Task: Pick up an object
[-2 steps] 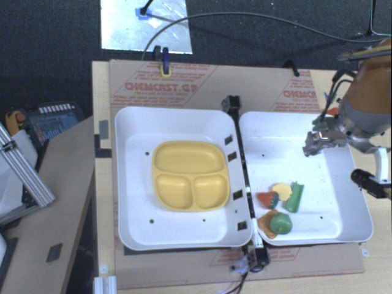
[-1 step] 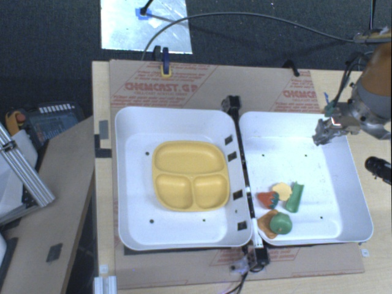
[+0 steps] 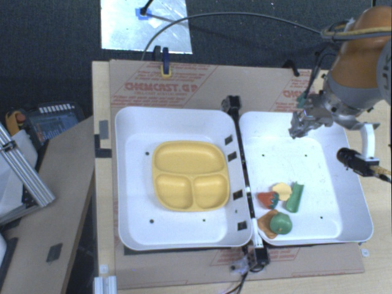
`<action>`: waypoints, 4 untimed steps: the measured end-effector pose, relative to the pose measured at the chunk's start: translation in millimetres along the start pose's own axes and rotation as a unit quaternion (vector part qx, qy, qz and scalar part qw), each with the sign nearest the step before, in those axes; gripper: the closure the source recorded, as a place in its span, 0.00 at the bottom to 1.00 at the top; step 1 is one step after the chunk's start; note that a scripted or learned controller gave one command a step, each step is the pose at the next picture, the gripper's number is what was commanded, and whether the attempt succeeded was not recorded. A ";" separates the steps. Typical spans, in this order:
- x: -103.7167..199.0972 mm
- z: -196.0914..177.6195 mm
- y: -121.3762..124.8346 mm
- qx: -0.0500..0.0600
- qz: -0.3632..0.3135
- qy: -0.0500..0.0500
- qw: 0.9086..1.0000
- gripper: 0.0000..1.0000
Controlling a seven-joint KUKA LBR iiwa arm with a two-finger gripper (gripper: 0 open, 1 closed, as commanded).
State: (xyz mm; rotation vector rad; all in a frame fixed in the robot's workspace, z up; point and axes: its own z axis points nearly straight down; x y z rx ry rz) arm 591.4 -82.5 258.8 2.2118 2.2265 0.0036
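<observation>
Nothing has been picked up yet, as far as the view shows. The gripper (image 3: 298, 127) hangs over the far part of the right bin (image 3: 318, 164), near its far rim, with bare white floor beneath it and no object between or beside its tips. How wide the jaws stand cannot be made out — the tips look like a small dark cluster under the wrist, too small to read — but nothing can be seen held in them.

The things worth picking lie well apart from it, bunched in the near left corner of the same bin. There is a green stick-shaped piece (image 3: 294, 198) lying at a slant, a small yellow piece (image 3: 282, 190) just beside it on the left, a red piece (image 3: 266, 199) touching or nearly touching the yellow one, and nearer still a round green piece (image 3: 281, 223) resting on an orange piece (image 3: 267, 223) close to the bin's left wall. What each toy is meant to be is hard to tell.

The left bin (image 3: 131, 164) bears a yellow divided tray (image 3: 188, 175) with three compartments.

So the whole task is left — by my judgement the arm has to travel toward the near left corner, choose one piece from the cluster, descend, close on it and lift. The crowding there could make a clean grasp awkward.
</observation>
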 end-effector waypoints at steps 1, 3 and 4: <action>46.6 -1.4 16.9 0.000 -0.001 0.001 1.000 1.00; 145.3 10.7 26.9 0.000 0.000 0.000 1.000 1.00; 188.8 10.0 36.1 0.000 0.000 0.001 1.000 1.00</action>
